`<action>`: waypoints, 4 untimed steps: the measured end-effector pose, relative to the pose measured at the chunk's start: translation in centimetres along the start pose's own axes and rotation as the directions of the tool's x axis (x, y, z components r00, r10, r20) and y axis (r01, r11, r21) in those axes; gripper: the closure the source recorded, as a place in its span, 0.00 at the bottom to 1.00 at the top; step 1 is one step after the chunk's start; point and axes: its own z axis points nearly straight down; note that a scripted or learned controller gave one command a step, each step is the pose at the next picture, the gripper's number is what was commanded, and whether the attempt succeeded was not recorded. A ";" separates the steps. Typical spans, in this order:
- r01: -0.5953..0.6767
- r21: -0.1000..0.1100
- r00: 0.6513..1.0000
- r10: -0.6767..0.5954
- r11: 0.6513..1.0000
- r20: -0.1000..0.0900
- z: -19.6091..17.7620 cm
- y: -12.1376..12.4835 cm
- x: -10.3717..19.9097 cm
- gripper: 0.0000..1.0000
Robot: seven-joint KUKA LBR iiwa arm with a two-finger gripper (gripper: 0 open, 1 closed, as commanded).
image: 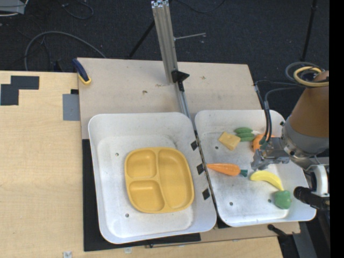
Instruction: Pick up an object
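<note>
One banana [267, 179] lies just below-left of our gripper [263, 158], long axis slanting down-right; we can't tell the gripper's opening or hold.

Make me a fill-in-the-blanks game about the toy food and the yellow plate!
1. The yellow plate has ___ compartments.
2. The plate lies in the ___ bin.
3. The carrot lies in the ___ bin.
4. The end effector hovers just above the yellow ___.

Missing words: three; left; right; banana
</note>
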 end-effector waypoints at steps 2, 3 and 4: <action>0.007 0.006 1.000 -0.007 1.000 -0.003 -3.2 1.2 5.6 1.00; 0.008 0.004 1.000 -0.008 1.000 -0.002 -3.5 2.8 11.3 1.00; 0.007 0.008 1.000 -0.007 1.000 -0.002 -2.3 3.0 16.9 1.00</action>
